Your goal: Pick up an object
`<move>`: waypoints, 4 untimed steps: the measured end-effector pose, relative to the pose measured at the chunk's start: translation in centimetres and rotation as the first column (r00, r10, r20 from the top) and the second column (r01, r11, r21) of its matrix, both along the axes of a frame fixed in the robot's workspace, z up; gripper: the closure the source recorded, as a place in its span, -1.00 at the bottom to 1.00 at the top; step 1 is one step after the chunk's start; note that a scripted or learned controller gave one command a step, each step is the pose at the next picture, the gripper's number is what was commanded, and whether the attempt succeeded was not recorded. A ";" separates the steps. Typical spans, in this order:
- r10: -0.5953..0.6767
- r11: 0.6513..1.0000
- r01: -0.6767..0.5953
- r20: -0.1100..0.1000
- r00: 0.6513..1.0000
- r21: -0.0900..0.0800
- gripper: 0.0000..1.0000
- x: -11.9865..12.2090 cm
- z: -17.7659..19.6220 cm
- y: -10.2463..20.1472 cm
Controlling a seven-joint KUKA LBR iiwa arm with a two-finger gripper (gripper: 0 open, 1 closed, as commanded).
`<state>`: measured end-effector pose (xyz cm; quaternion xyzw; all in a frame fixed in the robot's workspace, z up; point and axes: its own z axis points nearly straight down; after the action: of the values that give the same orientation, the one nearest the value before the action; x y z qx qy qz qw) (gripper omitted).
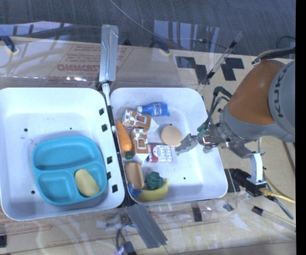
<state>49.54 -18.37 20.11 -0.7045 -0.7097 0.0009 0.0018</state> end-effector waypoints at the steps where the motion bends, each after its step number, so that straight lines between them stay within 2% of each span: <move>1: -0.185 0.983 0.185 0.010 0.983 0.000 -1.00 5.2 -10.4 1.5; 2: -0.147 0.989 0.147 0.008 0.989 0.003 -1.00 9.9 -4.9 7.6; 3: -0.066 0.998 0.066 0.004 0.998 0.000 -1.00 10.5 -0.8 12.5; 4: -0.186 0.983 0.186 0.002 0.983 -0.002 -1.00 12.7 2.4 12.7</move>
<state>62.27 -5.67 22.49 -0.7677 -0.6408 0.0008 0.0006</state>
